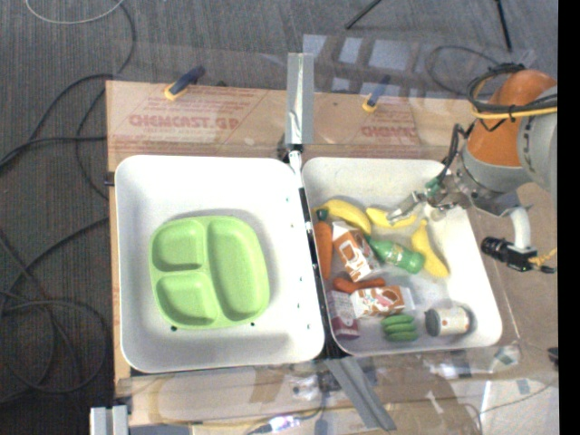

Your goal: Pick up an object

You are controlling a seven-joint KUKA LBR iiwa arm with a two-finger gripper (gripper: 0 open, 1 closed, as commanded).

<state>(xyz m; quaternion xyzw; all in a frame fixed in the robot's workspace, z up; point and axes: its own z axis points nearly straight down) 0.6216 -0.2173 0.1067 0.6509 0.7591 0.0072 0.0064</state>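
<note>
We see the end effector (433,198) low over the upper right part of the right bin (489,311), its fingers reaching left toward a small yellow piece (405,214) that lies just at their tips. We cannot tell whether the fingers are open or closed, nor whether they truly grip that piece; it looks to be touching or just beside them. The grey arm with its orange band (507,116) comes in over the bin's right rim.

Just below the end effector a yellow banana (433,252) lies along the right side of the bin, and a second banana (344,213) lies to the left, near the upper left corner. Between them sits a green bottle (399,256). Further left we see a snack packet (355,254) beside an orange carrot (323,247) that runs along the left wall. Toward the near edge lie a red-and-white packet (367,302), a green pickle-like toy (400,327) and a small grey can (450,320) on its side.

The objects crowd the left and middle of this bin; the bare floor lies mostly along its right wall and upper edge.

The left bin (136,243) holds a green divided plate (210,270), with wide white margin all round it. Both bins sit on the table (181,120), touching at their shared rim.
</note>
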